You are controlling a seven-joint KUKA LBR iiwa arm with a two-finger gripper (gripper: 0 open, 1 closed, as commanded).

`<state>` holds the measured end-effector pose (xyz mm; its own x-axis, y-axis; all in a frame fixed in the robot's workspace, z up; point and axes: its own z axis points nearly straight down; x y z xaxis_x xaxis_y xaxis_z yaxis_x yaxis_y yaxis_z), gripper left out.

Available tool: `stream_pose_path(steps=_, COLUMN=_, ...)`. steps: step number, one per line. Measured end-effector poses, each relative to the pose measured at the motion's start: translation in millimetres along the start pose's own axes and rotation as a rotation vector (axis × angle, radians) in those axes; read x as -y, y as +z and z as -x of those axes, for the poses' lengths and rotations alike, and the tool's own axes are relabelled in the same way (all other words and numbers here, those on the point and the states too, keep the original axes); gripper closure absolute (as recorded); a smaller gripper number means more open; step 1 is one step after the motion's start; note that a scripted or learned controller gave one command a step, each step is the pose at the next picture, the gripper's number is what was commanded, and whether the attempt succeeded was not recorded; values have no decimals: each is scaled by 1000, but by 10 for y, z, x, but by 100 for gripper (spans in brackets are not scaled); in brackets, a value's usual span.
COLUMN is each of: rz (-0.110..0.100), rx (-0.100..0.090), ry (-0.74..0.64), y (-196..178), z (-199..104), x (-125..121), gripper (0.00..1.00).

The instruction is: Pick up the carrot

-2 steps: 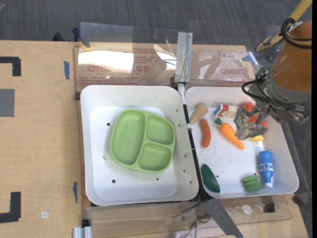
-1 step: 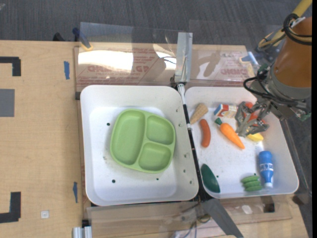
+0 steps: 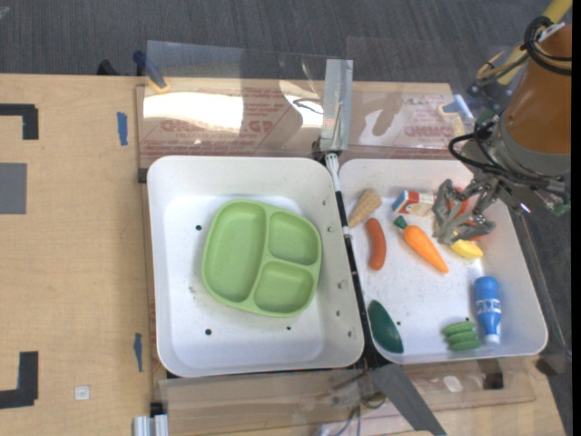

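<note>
The carrot (image 3: 425, 247) is orange with a short green top and lies slanted in the right bin (image 3: 531, 330), tip toward the front right. My gripper (image 3: 460, 220) hangs just to the right of the carrot's leafy end, above a small red piece and a yellow piece (image 3: 468, 250). Its two fingers stand apart and open, and the carrot is not between them. The arm's orange band (image 3: 543, 103) rises behind it at the right edge.
The right bin also holds a red sausage-like piece (image 3: 376, 243), a tan cone (image 3: 365, 205), a white-red-blue item (image 3: 413, 203), a blue bottle (image 3: 487, 307), a green pod (image 3: 460, 334) and a dark green piece (image 3: 385, 327). A green divided plate (image 3: 261, 257) lies in the left bin (image 3: 172, 334).
</note>
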<state>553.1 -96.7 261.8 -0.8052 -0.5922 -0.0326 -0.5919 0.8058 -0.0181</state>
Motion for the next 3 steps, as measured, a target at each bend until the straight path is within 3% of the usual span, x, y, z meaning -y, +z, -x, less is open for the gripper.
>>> stream_pose_path(steps=1, rz=32, rx=-32, ry=-323, y=1500, z=-297, x=-226, gripper=100)
stream_pose_path(steps=2, rz=10, rx=-18, ry=-248, y=-50, z=-8, x=-401, gripper=100)
stream_pose_path(steps=3, rz=14, rx=-16, ry=-245, y=-112, z=2, x=-404, gripper=100)
